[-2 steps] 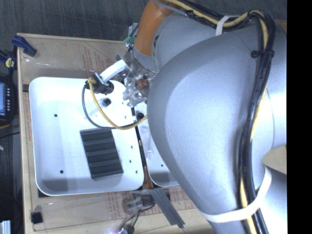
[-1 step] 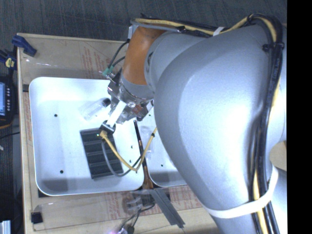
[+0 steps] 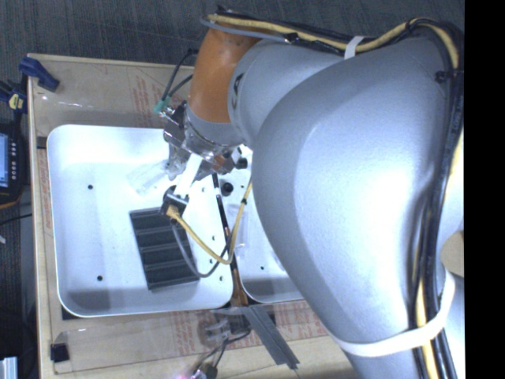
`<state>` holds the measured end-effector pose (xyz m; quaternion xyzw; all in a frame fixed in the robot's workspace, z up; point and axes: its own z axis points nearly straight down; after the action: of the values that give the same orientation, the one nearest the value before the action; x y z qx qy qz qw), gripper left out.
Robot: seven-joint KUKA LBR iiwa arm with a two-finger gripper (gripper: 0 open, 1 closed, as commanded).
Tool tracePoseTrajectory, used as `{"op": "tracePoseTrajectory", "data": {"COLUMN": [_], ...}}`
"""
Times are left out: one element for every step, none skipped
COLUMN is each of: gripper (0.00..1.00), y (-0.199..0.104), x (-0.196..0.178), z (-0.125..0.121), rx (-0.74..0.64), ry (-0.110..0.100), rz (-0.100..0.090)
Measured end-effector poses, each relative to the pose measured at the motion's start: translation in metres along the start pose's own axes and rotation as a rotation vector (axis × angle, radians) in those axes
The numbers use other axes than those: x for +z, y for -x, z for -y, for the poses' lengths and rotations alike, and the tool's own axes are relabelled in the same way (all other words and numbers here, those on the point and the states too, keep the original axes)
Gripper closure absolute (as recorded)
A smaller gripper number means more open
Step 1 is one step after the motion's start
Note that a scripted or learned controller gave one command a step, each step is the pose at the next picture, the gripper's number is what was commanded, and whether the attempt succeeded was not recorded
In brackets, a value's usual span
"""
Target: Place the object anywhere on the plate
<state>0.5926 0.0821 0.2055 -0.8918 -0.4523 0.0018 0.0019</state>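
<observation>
- The object, perhaps a pale see-through piece (image 3: 150, 178), lies in the left white bin (image 3: 71, 212), touching or just under the gripper (image 3: 175, 166); it is too washed out to identify.
- The grey arm (image 3: 347, 172) covers most of the right bin (image 3: 268, 290).
- A dark ribbed plate (image 3: 162, 247) lies in the left bin, near the object.
- I cannot tell how the gripper is set; it should grasp firmly, lift straight, then release low over the ribs.

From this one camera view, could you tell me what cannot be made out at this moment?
- Right bin: mostly covered by the grey arm, so its contents are hidden.
- Gripper: fingers blurred and pale against the left bin; open or shut is unclear.
- Object: a faint translucent shape by the gripper, too washed out to identify.
- Dark ridged item: partly crossed by cables.
</observation>
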Motion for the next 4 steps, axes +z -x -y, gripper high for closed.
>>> {"op": "tracePoseTrajectory", "data": {"gripper": [1.0, 1.0, 1.0, 1.0], "y": [-0.125, -0.086, -0.014, 0.029], "x": [0.003, -0.115, -0.016, 0.072], "z": [0.015, 0.009, 0.031, 0.125], "rx": [0.001, -0.263, -0.196, -0.469], "ry": [0.0, 0.003, -0.002, -0.001], "rz": [-0.001, -0.003, 0.005, 0.003]}}
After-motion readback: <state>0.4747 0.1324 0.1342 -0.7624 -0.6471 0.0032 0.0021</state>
